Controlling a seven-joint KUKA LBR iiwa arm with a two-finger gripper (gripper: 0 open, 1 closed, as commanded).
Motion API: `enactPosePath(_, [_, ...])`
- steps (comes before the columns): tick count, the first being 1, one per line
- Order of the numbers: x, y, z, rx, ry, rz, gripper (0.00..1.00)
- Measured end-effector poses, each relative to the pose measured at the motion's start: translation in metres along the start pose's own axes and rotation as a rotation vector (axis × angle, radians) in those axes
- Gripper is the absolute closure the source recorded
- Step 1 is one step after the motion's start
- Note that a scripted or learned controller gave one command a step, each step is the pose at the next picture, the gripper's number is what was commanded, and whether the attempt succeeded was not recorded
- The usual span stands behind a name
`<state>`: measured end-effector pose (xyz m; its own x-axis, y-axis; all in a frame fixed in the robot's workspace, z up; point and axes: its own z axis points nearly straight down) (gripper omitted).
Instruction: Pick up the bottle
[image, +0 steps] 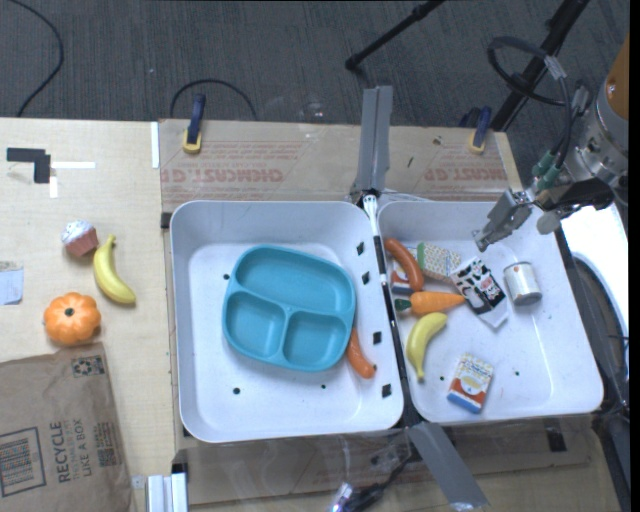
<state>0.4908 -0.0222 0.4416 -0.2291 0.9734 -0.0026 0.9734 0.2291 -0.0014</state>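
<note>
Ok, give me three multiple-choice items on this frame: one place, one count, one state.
1. The blue plate lies: A in the left bin, B in the right bin, C on the bench.
2. Bananas in view: A one, B two, C three.
3. The tool: A grips a banana, B presses on the plate, C hangs over the right bin.
Key: 1 A, the left bin's walls surround it. 2 B, one banana on the bench, one in the right bin. 3 C, it is above that bin's far side.

Robot lab, clamped bench (80, 330), cables (210, 90), toy food
</note>
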Motion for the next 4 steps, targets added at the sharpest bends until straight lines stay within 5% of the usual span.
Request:
enactPosePath(1, [-0.063, -0.028, 0.150, 0.002, 0.001, 0.112, 0.00])
enactPosePath(2, [-0.093, -0.036, 0.319, 0.002, 0.003, 0.049, 0.00])
enactPosePath(3, [-0.069, -0.031, 0.352, 0.004, 0.004, 0.248, 0.00])
enactPosePath(4, [-0.083, 0.067, 0.192, 0.000, 0.000, 0.135, 0.00])
